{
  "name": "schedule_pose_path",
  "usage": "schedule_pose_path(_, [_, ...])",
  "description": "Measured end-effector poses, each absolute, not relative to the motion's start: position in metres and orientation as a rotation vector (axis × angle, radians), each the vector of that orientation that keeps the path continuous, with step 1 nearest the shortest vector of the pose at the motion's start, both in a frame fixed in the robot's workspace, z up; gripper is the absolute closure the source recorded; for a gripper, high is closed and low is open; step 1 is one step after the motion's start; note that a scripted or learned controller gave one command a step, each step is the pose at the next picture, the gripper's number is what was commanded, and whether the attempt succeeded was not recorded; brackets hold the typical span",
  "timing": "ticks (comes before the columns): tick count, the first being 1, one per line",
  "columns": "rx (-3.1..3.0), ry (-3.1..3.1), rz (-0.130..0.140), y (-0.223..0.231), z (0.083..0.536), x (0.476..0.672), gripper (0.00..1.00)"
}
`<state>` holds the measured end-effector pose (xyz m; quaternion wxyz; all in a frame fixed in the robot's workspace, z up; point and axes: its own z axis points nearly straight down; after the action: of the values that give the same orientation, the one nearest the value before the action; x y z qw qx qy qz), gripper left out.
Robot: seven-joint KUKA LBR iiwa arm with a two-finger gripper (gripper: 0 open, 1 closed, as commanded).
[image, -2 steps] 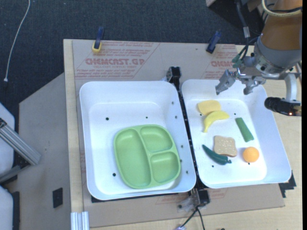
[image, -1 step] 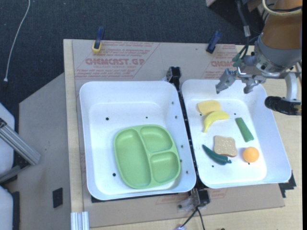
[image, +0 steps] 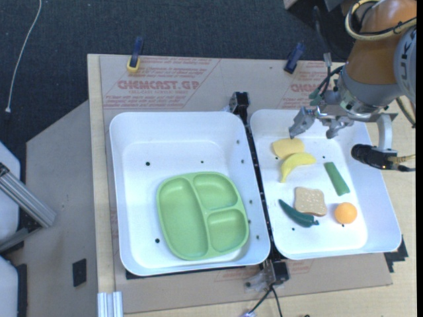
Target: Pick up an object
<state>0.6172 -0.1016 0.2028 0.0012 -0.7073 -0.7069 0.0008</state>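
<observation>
In the right bin lie a pale yellow wedge, a yellow banana, a green stick, a slice of toast, a dark green pepper and an orange ball. My gripper hangs open over the bin's far end, just above and right of the yellow wedge. Nothing sits between its fingers.
The left bin holds a green divided plate. Black clips sit on the seam between the bins, one at the far end and one at the near end. Blue clamps hold the cardboard base at the back.
</observation>
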Motion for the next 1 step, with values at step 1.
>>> schedule_pose_path(1, [-2.218,-2.217,0.007,-0.1012,0.1567,0.6235,0.00])
